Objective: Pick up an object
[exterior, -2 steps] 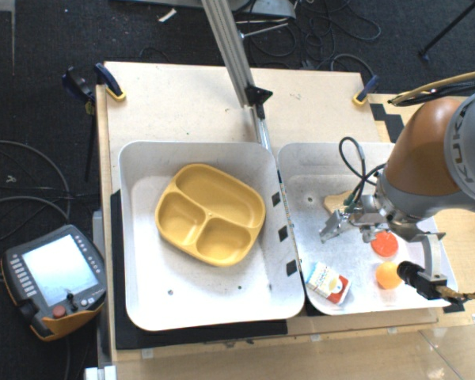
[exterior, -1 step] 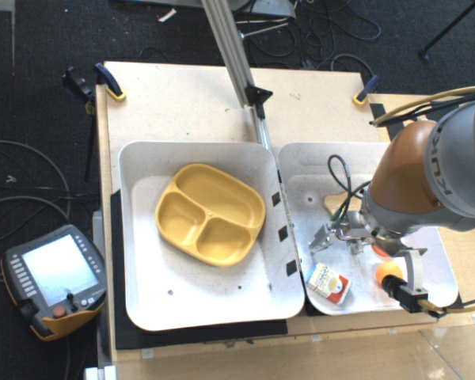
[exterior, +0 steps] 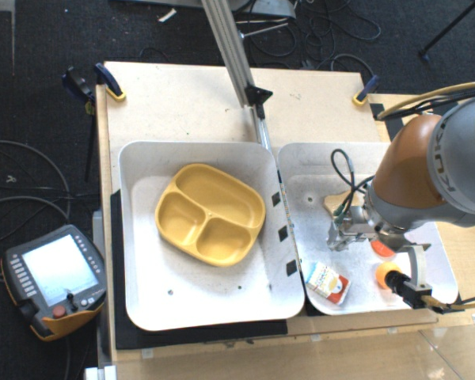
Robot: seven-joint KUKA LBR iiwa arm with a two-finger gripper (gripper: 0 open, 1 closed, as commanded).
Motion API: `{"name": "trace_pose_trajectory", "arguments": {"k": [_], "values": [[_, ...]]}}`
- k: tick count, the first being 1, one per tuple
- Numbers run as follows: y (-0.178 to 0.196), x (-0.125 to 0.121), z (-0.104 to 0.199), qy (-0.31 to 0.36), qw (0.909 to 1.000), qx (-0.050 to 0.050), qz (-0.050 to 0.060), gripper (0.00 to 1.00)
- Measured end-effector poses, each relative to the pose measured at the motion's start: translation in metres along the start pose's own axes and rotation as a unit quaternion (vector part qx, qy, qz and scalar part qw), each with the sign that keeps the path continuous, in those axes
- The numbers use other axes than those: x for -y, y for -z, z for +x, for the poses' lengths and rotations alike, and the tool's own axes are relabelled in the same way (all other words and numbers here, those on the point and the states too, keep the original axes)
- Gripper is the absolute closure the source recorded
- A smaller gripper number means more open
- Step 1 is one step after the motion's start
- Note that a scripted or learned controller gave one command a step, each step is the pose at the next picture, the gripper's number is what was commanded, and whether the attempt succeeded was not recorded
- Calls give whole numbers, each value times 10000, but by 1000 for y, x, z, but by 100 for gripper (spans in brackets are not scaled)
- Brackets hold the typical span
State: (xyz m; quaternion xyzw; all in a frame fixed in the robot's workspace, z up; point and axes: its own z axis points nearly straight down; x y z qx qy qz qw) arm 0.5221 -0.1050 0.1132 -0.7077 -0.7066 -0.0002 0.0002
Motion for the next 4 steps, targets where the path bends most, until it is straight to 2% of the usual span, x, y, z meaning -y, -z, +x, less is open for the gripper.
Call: {"name": "trace_pose_trajectory", "arguments": {"k": [4], "values": [[180, -11, -4, 24, 10000, 12, -32, 100]]}}
